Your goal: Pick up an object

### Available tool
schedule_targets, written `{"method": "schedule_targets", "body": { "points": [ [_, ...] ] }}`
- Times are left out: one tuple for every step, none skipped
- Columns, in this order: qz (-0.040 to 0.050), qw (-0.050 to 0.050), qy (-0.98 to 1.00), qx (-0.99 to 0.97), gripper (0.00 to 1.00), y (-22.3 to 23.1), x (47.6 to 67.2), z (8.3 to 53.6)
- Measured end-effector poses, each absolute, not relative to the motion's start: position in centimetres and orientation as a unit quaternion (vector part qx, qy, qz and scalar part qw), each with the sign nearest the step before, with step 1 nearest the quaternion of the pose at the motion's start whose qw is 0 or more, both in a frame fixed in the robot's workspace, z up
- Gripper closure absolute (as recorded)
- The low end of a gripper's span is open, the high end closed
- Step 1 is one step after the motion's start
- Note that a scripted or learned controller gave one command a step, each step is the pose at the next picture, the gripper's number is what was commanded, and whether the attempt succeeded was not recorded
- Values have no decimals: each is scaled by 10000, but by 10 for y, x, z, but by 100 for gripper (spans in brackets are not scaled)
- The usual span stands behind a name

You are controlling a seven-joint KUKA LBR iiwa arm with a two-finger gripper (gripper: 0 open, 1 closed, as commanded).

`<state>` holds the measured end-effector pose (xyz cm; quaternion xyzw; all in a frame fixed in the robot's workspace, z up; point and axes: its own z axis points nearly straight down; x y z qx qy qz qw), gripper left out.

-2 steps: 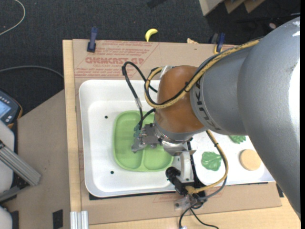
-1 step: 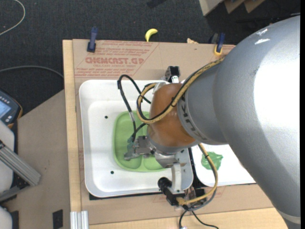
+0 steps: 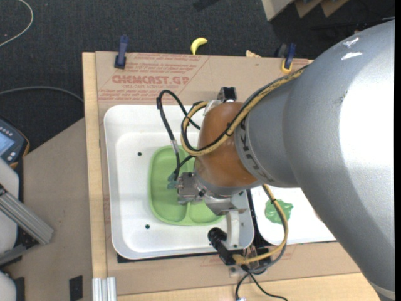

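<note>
Reaching down into the left bin (image 3: pixel 125 168), hand (image 3: pixel 177 184) low over the green dish (image 3: pixel 164 190) just beneath it, grip state impossible to tell; next, probably closing on the dish and lifting

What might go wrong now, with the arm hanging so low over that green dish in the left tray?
The arm hides most of the green dish, so the camera cannot confirm any grip. The dish looks wide and shallow, so the pincer may slip off it. Loose cables dangle by the wrist and could snag on the left tray.
</note>
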<state>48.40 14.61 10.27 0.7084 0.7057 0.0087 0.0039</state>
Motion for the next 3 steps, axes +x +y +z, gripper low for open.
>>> {"method": "schedule_targets", "body": {
  "points": [
    [106,63,7081,7060,100,175,581,297],
    [-32,-35,7094,7048,100,228,538,245],
    [34,19,7065,7077,100,224,485,98]
  ]
}}
